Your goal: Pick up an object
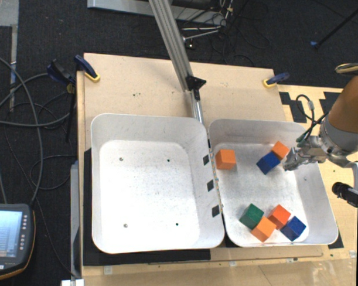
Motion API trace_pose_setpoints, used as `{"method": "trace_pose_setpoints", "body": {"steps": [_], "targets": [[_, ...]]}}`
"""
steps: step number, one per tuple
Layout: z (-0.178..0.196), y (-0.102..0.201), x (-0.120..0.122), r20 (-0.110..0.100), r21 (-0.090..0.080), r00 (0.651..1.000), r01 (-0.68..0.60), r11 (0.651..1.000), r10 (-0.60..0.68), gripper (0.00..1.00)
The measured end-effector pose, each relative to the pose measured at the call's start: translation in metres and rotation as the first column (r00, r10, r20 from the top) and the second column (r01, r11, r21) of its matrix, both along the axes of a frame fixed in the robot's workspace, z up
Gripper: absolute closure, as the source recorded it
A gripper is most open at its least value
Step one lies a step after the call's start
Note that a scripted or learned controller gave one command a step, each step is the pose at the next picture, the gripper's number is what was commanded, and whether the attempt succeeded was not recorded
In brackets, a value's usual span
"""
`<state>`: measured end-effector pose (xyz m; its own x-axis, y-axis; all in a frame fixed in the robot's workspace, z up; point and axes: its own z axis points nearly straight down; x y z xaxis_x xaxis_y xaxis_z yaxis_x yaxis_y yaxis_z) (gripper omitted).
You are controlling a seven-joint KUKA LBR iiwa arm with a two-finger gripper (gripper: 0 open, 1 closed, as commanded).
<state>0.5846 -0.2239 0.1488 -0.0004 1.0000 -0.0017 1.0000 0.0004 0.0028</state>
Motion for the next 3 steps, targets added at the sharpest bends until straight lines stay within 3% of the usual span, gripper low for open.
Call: {"method": "trace_pose_setpoints", "body": {"steps": [2, 3], "targets": [[0.125, 0.001, 0.004, 0.006, -0.002, 1.0, -0.003, 1.0, 0.003, 1.0], [0.137, 0.001, 0.005, 0.0, 0.0, 1.0, -0.002, 1.0, 0.002, 1.0]]}}
